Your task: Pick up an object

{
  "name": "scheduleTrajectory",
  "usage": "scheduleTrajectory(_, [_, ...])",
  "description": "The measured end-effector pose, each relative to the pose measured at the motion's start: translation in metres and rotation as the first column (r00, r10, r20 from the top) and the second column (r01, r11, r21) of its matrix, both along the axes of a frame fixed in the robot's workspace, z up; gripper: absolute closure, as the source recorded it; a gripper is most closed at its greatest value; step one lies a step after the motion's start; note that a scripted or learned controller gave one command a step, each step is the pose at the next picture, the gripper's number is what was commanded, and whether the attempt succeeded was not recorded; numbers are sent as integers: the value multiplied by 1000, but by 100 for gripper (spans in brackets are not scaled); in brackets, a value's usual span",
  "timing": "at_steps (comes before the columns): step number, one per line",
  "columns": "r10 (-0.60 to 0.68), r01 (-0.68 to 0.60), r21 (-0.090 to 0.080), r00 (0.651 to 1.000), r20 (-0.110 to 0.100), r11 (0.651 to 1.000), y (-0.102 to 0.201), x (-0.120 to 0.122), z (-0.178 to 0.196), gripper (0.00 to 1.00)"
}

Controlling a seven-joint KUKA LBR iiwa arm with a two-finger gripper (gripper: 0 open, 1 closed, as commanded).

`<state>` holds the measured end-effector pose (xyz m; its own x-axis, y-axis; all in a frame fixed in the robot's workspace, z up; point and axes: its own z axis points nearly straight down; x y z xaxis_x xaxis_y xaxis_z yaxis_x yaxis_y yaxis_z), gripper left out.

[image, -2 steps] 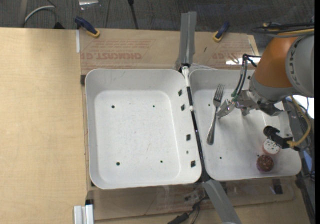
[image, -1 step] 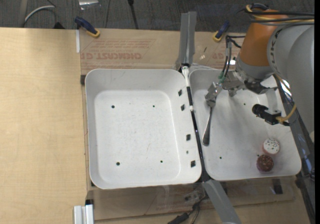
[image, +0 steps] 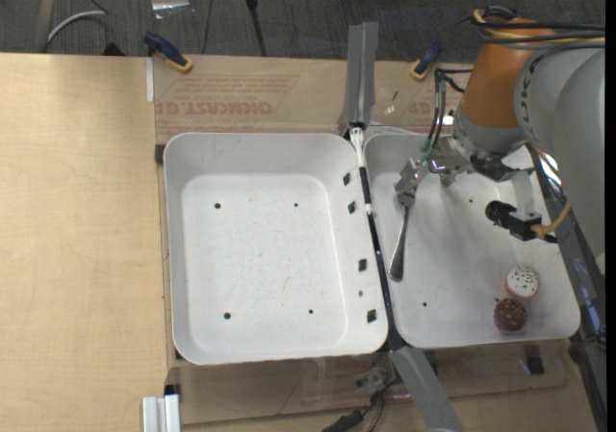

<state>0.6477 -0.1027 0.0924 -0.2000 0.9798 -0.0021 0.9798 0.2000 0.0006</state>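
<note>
Two small round things [image: 516, 299] lie near the half-hidden hand [image: 416, 178].

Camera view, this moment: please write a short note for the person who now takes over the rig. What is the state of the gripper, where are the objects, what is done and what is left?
Gripper: low over the right bin, at its upper left part near the divider. I cannot tell how the jaws stand, and no object is seen between them.
Objects: a long grey utensil lies in the right bin along its left wall, its top end just under the gripper. A small white ball and a dark reddish ball lie at the bin's lower right, close together.
Done: nothing lifted yet.
Left: grasp one object and lift it; the utensil is nearest.
</note>
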Motion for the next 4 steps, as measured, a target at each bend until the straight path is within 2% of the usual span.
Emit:
scheduleTrajectory(1, [-114, 114, 1, 993, -2, 993, 4, -3, -1, 0])
scheduleTrajectory(3, [-79, 79, 2, 997, -2, 997, 2, -103, -1, 0])
scheduleTrajectory(4, [-211, 211, 1, 978, -2, 978, 6, -72, -1, 0])
